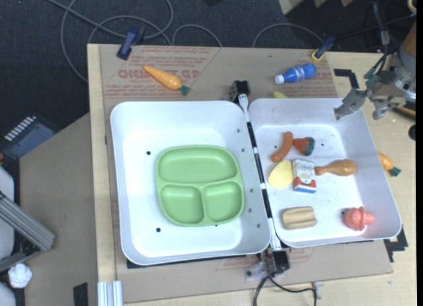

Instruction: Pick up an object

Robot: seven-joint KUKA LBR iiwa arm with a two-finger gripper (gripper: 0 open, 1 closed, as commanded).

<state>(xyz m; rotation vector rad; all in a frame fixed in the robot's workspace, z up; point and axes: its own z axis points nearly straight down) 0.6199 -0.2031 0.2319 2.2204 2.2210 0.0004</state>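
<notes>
Near the middle of the right bin (377,166) lie the things to pick: a sausage (284,146), a small carton (304,176), a drumstick (336,167), a bread roll (298,217) and a pink toy (357,218). None is lifted, so the whole pick is left to do. The claw (362,98) hangs over the bin's far right corner, fingers apart and holding nothing, well apart from the drumstick. A green tray (198,186) lies in the left bin (129,186).

- sausage (283,146) lay slanted, touching strawberry (304,145), right bin upper middle
- yellow wedge (281,175) just beside carton (304,176)
- drumstick (336,167) lay flat, right of carton
- bread roll (298,217) and pink toy (357,218) near front edge
</notes>
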